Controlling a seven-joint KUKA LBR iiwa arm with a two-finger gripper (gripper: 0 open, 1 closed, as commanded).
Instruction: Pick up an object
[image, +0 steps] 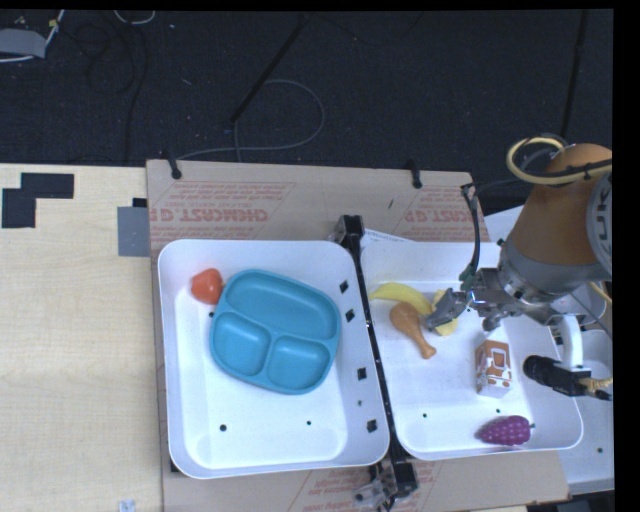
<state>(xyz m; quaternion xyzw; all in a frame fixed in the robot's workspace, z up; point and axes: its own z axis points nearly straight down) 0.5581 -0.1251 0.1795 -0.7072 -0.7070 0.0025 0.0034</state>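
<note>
the gripper (446, 312) is low in the right bin (430, 440), right by the yellow banana (402, 294) and the brown drumstick (413, 326). the banana is at about ten o'clock from the gripper and looks like it touches it. the drumstick is at about eight o'clock, just beside it. i cannot tell if the gripper is apart or together, and nothing can be seen held in it. the grey arm (560, 240) with its orange band comes in from three o'clock.

also in the right bin, a small brown and white carton (493, 367) sits at about five o'clock from the gripper, near it. purple grapes (505, 431) lie past the carton, close to the bin's six o'clock rim.

the left bin (250, 450) sits at nine o'clock, touching the right one. a blue plate (274, 331) with three parts lies in it. an orange ball-shaped thing (206, 286) sits at the plate's ten o'clock, just beside it.
</note>
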